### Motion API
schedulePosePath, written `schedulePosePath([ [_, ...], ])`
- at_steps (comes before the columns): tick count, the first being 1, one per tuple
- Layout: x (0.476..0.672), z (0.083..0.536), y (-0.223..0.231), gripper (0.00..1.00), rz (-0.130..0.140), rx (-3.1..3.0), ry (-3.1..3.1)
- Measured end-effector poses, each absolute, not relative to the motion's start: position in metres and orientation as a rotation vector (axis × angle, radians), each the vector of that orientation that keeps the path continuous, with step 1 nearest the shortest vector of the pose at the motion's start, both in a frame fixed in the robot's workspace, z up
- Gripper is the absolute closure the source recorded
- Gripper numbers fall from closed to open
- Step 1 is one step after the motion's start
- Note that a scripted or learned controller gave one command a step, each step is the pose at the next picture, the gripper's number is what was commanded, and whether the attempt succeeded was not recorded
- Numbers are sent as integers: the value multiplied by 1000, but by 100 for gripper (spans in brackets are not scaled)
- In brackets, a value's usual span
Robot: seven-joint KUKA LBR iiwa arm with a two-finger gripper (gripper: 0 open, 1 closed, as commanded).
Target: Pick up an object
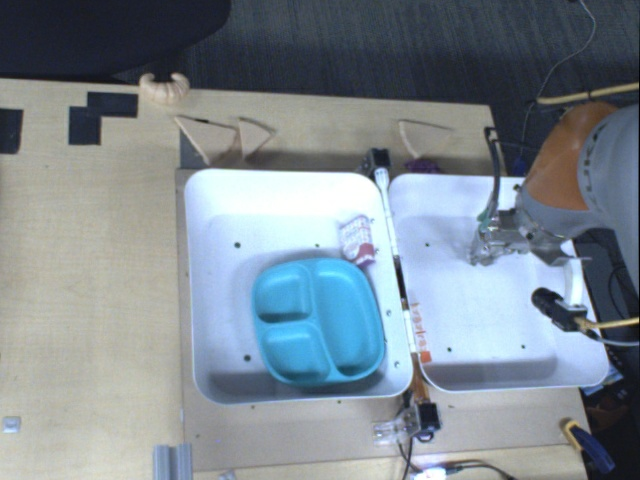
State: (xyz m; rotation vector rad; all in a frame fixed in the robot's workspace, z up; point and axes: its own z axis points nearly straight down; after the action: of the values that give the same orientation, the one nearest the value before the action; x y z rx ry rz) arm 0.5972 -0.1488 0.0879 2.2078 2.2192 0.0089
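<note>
In the camera view, a blue divided tray [318, 320] was seen lying in the left bin [215, 218], with a small red-and-white packet [357, 239] just beside its upper right corner. The gripper [487, 253] was held over the right bin [450, 368]; whether it was wide or narrow could not be told.

You could read no text anywhere. The small packet [357, 238] in the left bin [215, 268] bore red and white print, and an orange label [419, 333] sat on the divider between the bins, both too blurred to read.
</note>
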Motion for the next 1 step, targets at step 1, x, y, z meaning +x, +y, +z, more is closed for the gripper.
schedulePosePath([
  [1,636,186,-76,100,8,2210,2227],
])
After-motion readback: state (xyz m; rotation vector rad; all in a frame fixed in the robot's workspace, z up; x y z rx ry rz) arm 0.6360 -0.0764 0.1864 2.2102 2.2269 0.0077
